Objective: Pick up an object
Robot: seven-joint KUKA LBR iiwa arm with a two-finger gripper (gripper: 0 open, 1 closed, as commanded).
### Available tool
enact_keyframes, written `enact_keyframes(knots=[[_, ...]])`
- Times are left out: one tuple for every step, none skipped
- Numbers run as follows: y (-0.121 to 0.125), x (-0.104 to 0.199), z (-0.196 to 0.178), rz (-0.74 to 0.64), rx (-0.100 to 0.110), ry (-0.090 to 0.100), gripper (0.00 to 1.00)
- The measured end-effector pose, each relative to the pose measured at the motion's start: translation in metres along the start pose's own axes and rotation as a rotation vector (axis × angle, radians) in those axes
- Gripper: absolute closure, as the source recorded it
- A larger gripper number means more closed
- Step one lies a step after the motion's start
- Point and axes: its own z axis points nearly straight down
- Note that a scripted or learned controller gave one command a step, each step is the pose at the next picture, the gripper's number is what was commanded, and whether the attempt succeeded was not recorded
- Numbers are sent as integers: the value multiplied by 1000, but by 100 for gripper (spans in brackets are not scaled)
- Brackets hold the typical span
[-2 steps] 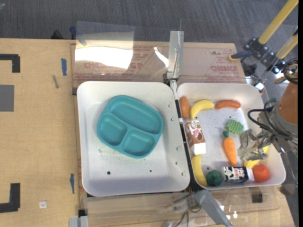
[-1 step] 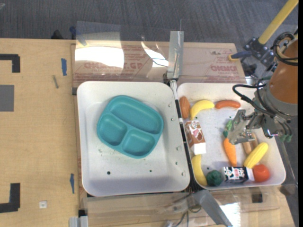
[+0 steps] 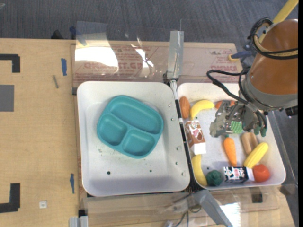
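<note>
The right bin (image 3: 280, 161) holds several toy foods. A yellow banana (image 3: 201, 107) and an orange sausage shape (image 3: 184, 107) lie at its far left, with a brown and white carton (image 3: 195, 135) below them. An orange carrot (image 3: 230, 150), a tan bread roll (image 3: 248, 142) and a yellow piece (image 3: 256, 154) sit in the middle. Along the near wall are a second banana (image 3: 198, 168), a dark green lump (image 3: 214, 177), a black and white carton (image 3: 235, 173) and a red tomato (image 3: 262, 173). My gripper (image 3: 236, 123) hangs low over the bin's middle, just above the carrot, with something green showing under it.
The left bin (image 3: 86, 141) holds a teal divided plate (image 3: 130, 126). A metal divider (image 3: 175, 56) stands behind the gap between the bins. The arm's orange band (image 3: 277, 56) looms over the right bin's far right corner. Cardboard bench surface (image 3: 33, 126) stretches left.
</note>
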Motion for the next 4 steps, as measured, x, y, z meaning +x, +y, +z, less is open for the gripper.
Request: enact_keyframes(knots=[[-100, -22, 47, -226, 2, 12, 100], [-65, 3, 26, 43, 2, 8, 100], [8, 21, 109, 178, 2, 13, 100], [-29, -58, 101, -247, 1, 4, 100]])
